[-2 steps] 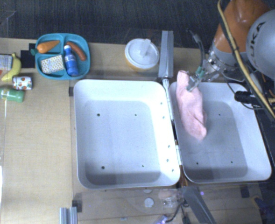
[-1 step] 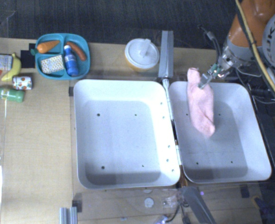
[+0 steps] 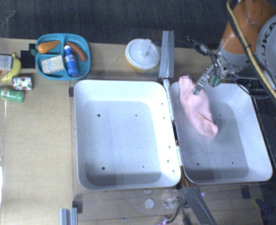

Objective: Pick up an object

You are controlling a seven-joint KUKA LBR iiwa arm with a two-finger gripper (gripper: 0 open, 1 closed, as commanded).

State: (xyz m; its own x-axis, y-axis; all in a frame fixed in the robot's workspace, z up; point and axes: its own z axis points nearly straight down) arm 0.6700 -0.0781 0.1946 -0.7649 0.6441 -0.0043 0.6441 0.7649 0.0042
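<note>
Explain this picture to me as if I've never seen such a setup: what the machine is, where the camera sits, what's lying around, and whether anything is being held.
One camera looks down at a slant on a wooden bench. The grey machine with the orange band at the upper right is a robot arm; it reaches in from the right. Its gripper hangs over the far edge of the right bin, right at the upper end of a pink cloth that lies in that bin. The view is too small to tell whether it grips the cloth. The left bin sits beside it, the two nearly touching. Behind the bins stand a round white lidded container and a blue divided tray of toy food. At the far left lie a banana, a small can and a green bottle.
</note>
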